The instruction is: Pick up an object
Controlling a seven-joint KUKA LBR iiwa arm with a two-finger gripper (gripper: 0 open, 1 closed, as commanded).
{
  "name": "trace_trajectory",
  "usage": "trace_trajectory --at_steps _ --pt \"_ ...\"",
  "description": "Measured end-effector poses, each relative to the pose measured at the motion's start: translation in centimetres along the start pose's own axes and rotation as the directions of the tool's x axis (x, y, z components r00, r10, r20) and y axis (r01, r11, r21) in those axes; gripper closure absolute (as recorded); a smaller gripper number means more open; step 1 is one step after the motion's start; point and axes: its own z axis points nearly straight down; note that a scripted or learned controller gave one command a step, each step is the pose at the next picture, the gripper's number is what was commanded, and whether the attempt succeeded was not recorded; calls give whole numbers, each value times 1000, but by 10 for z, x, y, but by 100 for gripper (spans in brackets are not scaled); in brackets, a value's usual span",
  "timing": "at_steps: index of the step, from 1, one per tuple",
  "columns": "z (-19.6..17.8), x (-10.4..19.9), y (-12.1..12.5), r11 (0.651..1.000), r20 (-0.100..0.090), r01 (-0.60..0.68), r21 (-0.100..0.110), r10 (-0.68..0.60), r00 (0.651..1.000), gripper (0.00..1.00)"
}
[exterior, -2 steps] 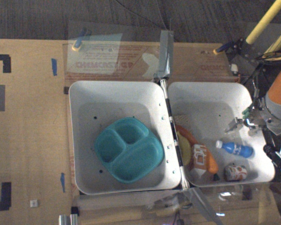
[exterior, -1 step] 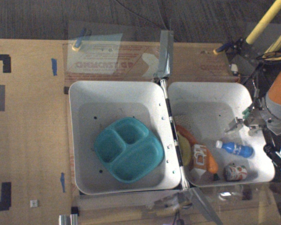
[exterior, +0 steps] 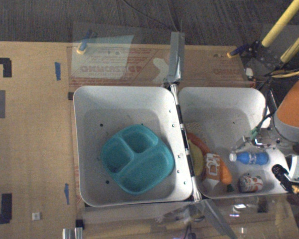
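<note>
The landmark here is the metal divider (exterior: 176,114) where the two white bins meet. To its left, the left bin (exterior: 89,103) holds a teal compartment tray (exterior: 137,159), lying flat and skewed on the bin floor, nearer the front wall than the back; nothing else lies with it. To the divider's right, the right bin (exterior: 217,101) keeps its loose things crowded along the front: a yellow and orange curved piece (exterior: 196,147), perhaps toy food, rests right against the divider, a small white carton (exterior: 212,167) with an orange carrot-like toy (exterior: 224,173) touching it lies just beyond, then a small can (exterior: 250,182) near the front wall, and farthest from the divider a blue-labelled plastic bottle (exterior: 249,158) lies on its side. The arm (exterior: 293,111) leans in over the bin's far right wall, and its gripper (exterior: 249,142) sits low just above the bottle's cap end, which suggests the bottle is the chosen object. Whether the gripper is spread or closed cannot be told; it is too small and cluttered to read, and nothing visibly sits in its grasp. The pick therefore looks not yet done.
</note>
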Motion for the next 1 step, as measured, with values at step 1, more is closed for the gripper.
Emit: trace_trajectory --at_steps 1 --pt "0 0 0 1000 0 0 0 0 1000 0"
